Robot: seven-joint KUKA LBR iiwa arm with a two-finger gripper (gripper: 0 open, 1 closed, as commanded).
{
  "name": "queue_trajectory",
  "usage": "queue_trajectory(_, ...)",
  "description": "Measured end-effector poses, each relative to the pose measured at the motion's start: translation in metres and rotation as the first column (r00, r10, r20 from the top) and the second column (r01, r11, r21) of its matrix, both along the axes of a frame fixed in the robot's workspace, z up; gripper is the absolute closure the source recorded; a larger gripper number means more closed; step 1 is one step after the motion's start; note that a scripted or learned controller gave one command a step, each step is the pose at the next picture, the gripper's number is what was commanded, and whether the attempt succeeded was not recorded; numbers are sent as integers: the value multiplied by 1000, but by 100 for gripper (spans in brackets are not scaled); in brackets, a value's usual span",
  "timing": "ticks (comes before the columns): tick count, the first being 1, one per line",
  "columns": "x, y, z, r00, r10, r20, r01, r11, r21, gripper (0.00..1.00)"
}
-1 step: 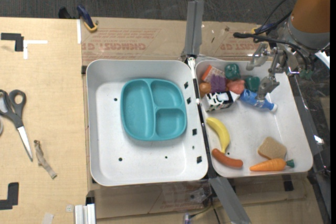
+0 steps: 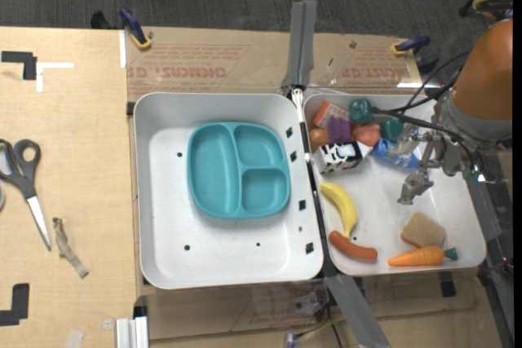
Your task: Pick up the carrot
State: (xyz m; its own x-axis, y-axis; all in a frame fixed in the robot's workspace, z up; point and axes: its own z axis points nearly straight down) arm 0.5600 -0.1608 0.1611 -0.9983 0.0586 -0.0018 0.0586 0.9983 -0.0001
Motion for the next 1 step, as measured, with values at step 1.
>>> queue_trajectory(1, -31, -6, -56, 1000, 27, 0, -27, 1000, 0, 0)
